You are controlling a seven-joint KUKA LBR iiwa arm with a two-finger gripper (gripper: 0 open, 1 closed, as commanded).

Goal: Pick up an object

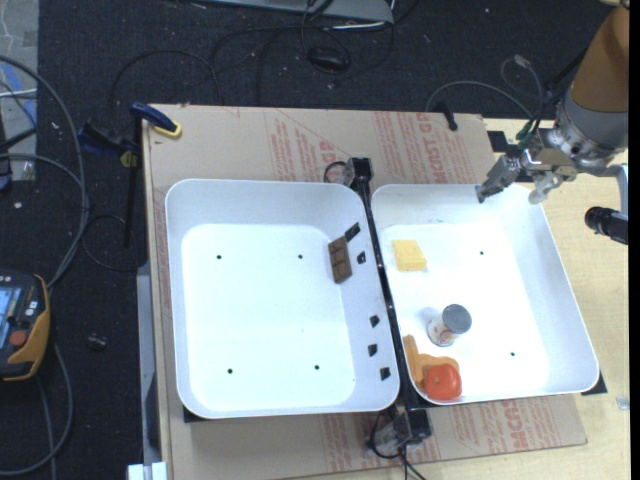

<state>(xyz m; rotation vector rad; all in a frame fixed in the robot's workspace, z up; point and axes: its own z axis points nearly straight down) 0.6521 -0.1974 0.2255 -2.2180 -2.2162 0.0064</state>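
The gripper (512, 180) hovers over the far right corner of the right bin (560, 268), its jaws spread apart with nothing between them. Candidates lie in that bin: a yellow block (409, 256) near the far left corner, a small can (449, 323) at the middle, and a red-orange object (441, 379) at the near left corner. The block looks easiest: flat and standing alone. Centre above it, align the jaws across its short sides, then descend straight.
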